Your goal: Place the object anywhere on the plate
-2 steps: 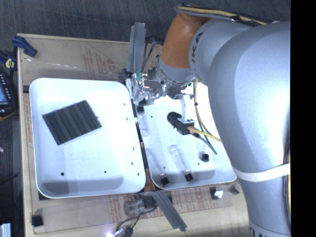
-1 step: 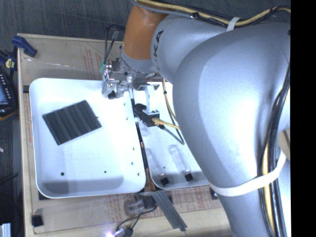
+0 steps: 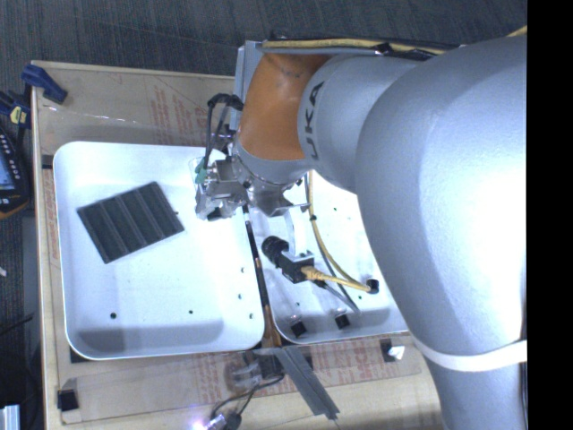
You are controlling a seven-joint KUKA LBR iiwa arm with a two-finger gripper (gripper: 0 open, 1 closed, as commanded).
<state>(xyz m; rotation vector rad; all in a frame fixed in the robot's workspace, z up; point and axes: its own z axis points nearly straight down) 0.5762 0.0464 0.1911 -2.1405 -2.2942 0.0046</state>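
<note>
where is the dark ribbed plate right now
In the camera view, the dark ribbed plate lies flat in the left bin, toward its upper left, left of the gripper.

A dark grey ribbed rectangular plate (image 3: 131,221) lies flat and skewed in the left bin (image 3: 134,330), well left of the pincer (image 3: 215,200).

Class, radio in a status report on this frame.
End effector over left bin's right edge. Dark ridged plate lies upper left in that bin, apart from it. Object unidentified.

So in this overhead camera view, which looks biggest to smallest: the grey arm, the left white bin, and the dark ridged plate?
1. Grey arm, though it sits nearest the camera, which inflates it.
2. Left white bin.
3. Dark ridged plate, lying inside that bin.
</note>
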